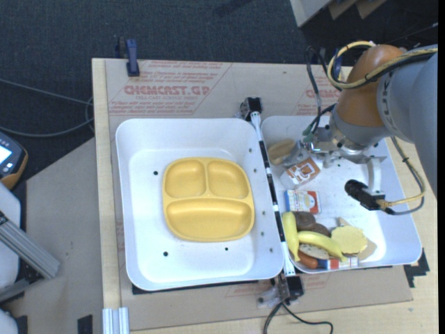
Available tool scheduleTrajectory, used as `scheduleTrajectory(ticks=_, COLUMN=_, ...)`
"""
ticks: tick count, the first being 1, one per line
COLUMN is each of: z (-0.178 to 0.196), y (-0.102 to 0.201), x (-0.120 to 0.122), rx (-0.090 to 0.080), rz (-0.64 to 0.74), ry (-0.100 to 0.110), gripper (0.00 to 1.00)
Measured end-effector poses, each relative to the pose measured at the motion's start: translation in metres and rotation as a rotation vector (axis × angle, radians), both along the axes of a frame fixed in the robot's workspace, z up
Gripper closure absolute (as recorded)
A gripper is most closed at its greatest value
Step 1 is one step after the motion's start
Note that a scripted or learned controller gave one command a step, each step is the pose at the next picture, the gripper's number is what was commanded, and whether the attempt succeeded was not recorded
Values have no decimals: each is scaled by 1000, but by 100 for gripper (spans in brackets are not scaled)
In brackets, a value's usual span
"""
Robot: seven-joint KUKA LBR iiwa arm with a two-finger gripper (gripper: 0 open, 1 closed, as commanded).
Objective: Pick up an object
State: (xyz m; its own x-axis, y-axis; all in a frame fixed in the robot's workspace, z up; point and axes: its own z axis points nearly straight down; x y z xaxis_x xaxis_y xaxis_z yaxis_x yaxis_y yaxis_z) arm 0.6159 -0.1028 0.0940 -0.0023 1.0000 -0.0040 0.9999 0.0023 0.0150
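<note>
The gripper (316,147) hangs low in the right bin (396,186), poised over a brown packet (301,170), likely its target; I cannot tell how its jaws stand.

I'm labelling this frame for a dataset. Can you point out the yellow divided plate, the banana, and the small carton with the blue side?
yellow divided plate (208,199): camera view, centre divider.
banana (314,240): camera view, mid-length.
small carton (302,201): camera view, top face.

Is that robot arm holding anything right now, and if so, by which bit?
It cannot be told. The gripper hangs low in the right bin, right above a small brown-and-white packet, with nothing visibly lifted.
</note>
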Motion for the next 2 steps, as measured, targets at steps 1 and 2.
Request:
scheduleTrajectory(ticks=1, z=-10, y=9, x=42, rx=4, rz=2, ry=22, gripper=0)
scheduleTrajectory(ticks=2, z=-9, y=0, x=-30, rx=5, rz=-6, ry=20, gripper=0)
